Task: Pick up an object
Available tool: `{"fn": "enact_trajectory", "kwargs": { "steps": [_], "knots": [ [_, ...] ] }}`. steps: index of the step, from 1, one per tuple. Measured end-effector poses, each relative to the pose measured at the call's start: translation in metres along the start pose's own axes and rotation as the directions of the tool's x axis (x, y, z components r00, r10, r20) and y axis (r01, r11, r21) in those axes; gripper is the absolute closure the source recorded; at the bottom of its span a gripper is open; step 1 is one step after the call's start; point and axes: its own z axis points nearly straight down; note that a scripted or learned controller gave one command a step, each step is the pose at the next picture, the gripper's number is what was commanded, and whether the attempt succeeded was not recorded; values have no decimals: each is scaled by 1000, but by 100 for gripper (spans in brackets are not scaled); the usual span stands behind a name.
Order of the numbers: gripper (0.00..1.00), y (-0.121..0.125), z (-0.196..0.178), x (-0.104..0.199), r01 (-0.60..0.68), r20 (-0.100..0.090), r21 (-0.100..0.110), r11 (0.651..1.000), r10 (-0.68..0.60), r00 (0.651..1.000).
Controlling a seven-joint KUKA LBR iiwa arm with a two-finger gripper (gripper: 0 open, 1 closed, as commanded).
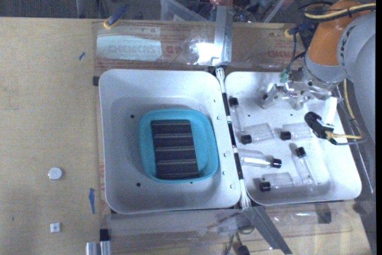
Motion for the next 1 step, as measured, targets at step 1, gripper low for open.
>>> {"fn": "enact_trajectory", "kwargs": {
  "steps": [1],
  "knots": [
    [0,-75,-1,-38,61,5,-20,998,-61,998]
  ]
}}
